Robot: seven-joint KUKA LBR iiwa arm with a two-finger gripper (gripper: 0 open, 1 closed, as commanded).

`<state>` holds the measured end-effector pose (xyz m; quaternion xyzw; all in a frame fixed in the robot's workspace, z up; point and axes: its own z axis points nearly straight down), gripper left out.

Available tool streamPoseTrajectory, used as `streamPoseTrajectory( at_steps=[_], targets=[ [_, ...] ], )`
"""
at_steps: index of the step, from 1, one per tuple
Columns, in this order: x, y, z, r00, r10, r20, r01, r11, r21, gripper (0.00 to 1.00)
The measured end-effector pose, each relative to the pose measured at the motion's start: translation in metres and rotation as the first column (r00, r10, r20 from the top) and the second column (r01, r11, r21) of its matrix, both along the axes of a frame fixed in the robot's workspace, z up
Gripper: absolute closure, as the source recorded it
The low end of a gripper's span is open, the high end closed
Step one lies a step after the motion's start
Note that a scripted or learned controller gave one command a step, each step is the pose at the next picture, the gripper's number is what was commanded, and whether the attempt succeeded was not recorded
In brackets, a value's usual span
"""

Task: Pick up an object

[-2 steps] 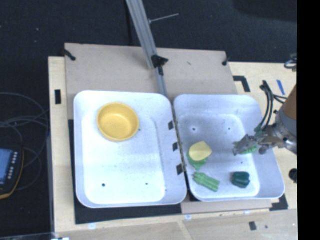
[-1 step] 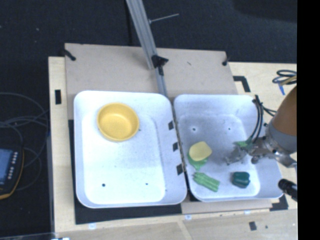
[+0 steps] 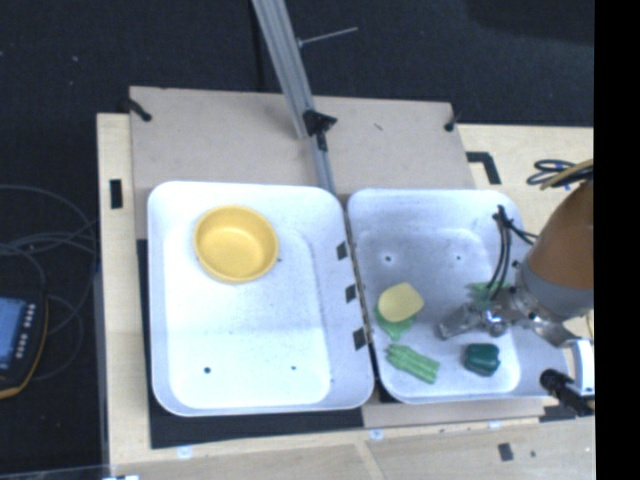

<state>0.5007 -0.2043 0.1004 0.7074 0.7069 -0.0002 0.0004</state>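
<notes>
Two metal fingers of the gripper (image 3: 462, 320) reach leftward low over the floor of the right-hand shallow white bin (image 3: 430, 218), and from where I stand I cannot tell whether they are spread or closed; nothing sits visibly between them. The grey arm (image 3: 560, 268) comes in from the right side, its orange band showing above the wrist, with black cables looping up past the bin's far right corner.

Just below the gripper, near the bin's front right corner, lies a small dark green rounded block (image 3: 482, 358), close to the fingers but apart from them. A bit of lighter green (image 3: 481, 291) peeks out just behind the wrist; what it is I cannot make out. To the left of the fingertips rests a pale yellow rounded lump (image 3: 399, 302), soft-looking like a sponge or a toy fruit, near the bin's left wall. In front of it, toward the front edge, a light green ridged piece (image 3: 414, 363) lies at a slant.

Across the divide, the left-hand shallow white bin (image 3: 240, 368) holds a yellow plastic bowl (image 3: 236, 243), upright in its far left part, well apart from everything else. Both bins sit on a tan board atop the light wooden bench (image 3: 420, 448), and a grey metal pole (image 3: 290, 68) runs up from between the bins toward the back.
</notes>
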Motion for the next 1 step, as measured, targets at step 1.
streamPoseTrajectory(
  at_steps=[1],
  targets=[
    [0.0011,-0.0001,0.0119,1.000,-0.001,0.004,0.001,1.000,0.001,1.00]
  ],
)
